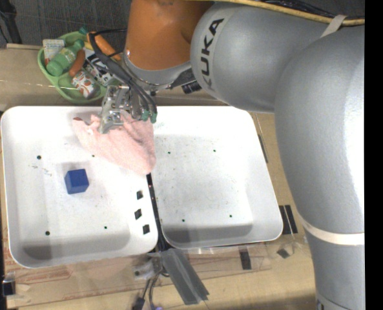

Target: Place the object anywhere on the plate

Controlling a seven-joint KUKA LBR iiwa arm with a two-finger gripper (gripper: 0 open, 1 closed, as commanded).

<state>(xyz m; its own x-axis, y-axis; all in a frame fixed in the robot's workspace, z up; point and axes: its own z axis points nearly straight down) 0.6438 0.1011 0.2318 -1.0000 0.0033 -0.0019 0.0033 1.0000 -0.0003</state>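
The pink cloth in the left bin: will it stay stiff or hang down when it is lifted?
The pink cloth looks rumpled and folded, so it will probably droop. It seems thin, so likely light. Its edge lies over the divider, so it may drag across.

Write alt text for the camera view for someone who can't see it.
A grey robot arm's hand sits on a pink cloth at the far side of the left white bin. A blue cube lies nearby; a green bowl stands behind.
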